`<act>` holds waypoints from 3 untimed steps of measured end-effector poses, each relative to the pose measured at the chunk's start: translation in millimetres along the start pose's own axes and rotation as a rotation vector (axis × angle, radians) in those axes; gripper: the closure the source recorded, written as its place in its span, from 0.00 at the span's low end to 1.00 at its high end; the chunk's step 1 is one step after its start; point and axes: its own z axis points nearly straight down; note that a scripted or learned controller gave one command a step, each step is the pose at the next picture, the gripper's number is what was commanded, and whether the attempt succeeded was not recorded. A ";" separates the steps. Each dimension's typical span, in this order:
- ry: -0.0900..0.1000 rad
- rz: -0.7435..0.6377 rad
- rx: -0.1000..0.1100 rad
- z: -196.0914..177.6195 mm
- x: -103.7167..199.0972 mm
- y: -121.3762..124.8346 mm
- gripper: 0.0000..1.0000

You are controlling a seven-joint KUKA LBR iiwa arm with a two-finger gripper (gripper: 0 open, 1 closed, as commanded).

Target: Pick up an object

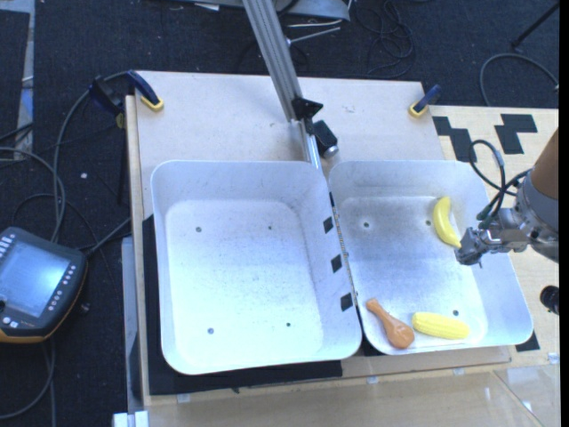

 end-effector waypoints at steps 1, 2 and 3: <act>0.000 0.000 0.001 -51.8 -0.1 1.0 1.00; 0.002 -0.005 0.006 -38.3 58.9 8.0 1.00; 0.002 -0.004 0.005 -35.4 102.0 13.1 1.00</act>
